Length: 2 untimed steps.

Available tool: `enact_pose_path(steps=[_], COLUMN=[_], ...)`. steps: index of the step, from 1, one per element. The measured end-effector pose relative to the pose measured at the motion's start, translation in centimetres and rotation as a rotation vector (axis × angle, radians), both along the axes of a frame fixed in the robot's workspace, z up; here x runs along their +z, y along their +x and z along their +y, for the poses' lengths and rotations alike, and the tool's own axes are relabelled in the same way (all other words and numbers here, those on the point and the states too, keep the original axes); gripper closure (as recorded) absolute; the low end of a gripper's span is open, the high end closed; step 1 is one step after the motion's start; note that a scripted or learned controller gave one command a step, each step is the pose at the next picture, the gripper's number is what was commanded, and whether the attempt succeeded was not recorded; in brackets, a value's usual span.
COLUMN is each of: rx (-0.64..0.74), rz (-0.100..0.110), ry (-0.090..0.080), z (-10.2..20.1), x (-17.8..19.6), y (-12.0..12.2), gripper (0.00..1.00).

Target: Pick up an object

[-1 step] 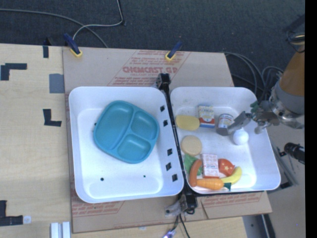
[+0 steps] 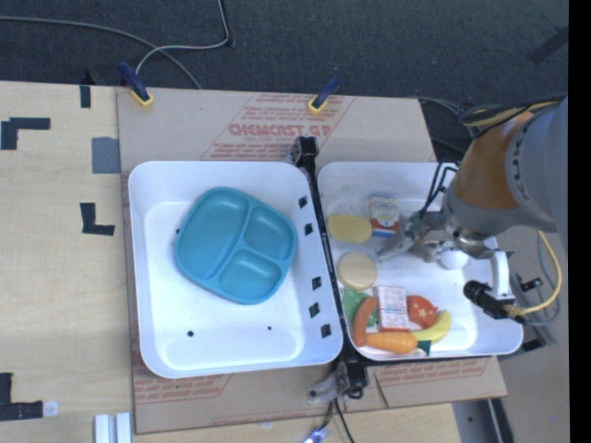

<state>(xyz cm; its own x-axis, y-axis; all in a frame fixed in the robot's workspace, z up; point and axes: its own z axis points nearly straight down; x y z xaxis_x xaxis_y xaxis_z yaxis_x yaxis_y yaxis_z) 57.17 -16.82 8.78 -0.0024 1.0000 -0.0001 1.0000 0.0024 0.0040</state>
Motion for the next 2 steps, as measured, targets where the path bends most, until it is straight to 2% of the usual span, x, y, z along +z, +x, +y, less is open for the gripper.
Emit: enact_pose_path(steps=[1, 2], rx=[0.001, -0.002], rz=[-0.001, 0.013], ry=[-0.001, -0.007], z=[4.4, 6.4], x=[-0.1, -0.1], y=[6.9, 9.5], gripper=[0.0, 0.0])
